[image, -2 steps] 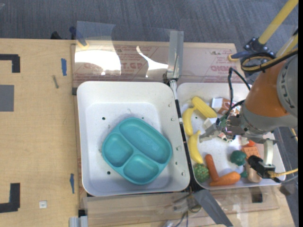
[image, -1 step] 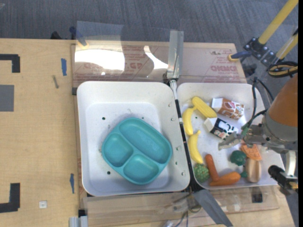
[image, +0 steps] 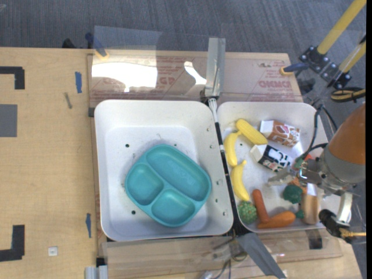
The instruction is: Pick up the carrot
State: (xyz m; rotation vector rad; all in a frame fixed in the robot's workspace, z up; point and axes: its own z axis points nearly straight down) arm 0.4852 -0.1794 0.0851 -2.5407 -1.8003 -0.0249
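Wooden bench (image: 40,156) under us, two white bins side by side, grey floor beyond the far edge. We go left to right in the single overhead view.

Left bin (image: 110,121): we see one teal divided plate (image: 167,183), sitting toward the near edge, nothing else to note.

Right bin (image: 232,112): crowded with toy food. We log three bananas (image: 250,131) along the left wall and far-left area, a small red-and-white carton (image: 283,133) near the far edge, a black-and-white box (image: 272,157) mid-bin, a green broccoli (image: 247,213) at the near-left corner. The carrot (image: 278,219) lies flat along the near edge, with a red-orange sausage-like piece (image: 260,205) touching its left end.

Arm (image: 349,150) comes over the right wall of the right bin; the gripper (image: 296,179) sits low over the clutter, just beyond the carrot and apart from it. We cannot tell the gripper's state, too much overlap.

Progress, our call: carrot not picked, lying in the bin. Left to do: line up over it, descend, grasp, lift.
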